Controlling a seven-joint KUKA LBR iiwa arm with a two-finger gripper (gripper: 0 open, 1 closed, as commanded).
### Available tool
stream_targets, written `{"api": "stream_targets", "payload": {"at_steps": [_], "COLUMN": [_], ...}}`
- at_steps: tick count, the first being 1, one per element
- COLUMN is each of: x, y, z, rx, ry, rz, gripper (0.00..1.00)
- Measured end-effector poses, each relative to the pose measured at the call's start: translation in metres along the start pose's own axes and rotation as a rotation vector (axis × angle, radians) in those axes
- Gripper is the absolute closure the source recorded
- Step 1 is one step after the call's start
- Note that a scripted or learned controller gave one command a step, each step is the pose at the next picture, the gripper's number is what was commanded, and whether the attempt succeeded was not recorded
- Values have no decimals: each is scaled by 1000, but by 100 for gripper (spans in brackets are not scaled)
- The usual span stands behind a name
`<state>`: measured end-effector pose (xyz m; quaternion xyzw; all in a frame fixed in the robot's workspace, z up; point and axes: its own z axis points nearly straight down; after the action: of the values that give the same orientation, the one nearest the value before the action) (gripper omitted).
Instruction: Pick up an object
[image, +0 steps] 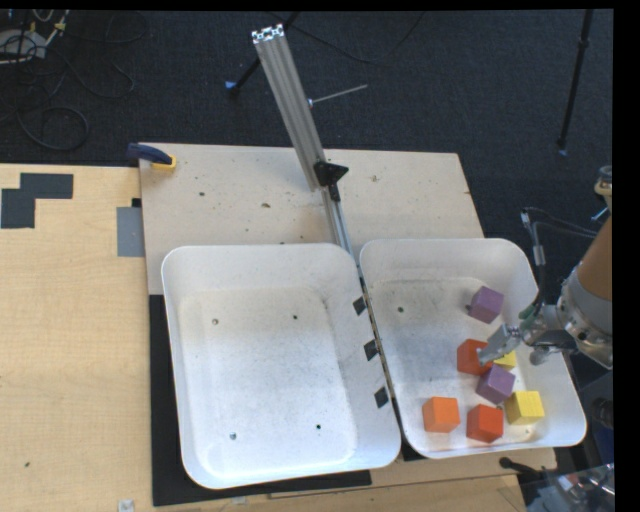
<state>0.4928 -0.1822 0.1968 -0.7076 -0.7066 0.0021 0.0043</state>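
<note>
Blocks cluster in the right bin (440, 262), all around the gripper (497, 348). A red block (470, 357) touches its tip on the left; a purple block (496, 383) sits just below it. Another purple block (486, 303) lies above, apart. Orange (440, 414), red (485, 422) and yellow (525, 406) blocks lie farther below. They are cubes, tilted variously, with no long axis. Whether the gripper grasps anything cannot be told.

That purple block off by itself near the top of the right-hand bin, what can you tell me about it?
The purple block is a small cube of one solid colour, looking like painted wood or foam. It sits on the floor of the right bin, turned a little askew to the bin's walls. It lies apart from the other blocks, touching none of them, and the gripper is just below it in the picture, not touching it.
</note>
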Motion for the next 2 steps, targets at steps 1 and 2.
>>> {"api": "stream_targets", "payload": {"at_steps": [1, 2], "x": [-2, -1], "y": [3, 8], "z": [45, 82], "rx": [-1, -25], "ry": [0, -18], "rz": [0, 8], "gripper": [0, 0]}}
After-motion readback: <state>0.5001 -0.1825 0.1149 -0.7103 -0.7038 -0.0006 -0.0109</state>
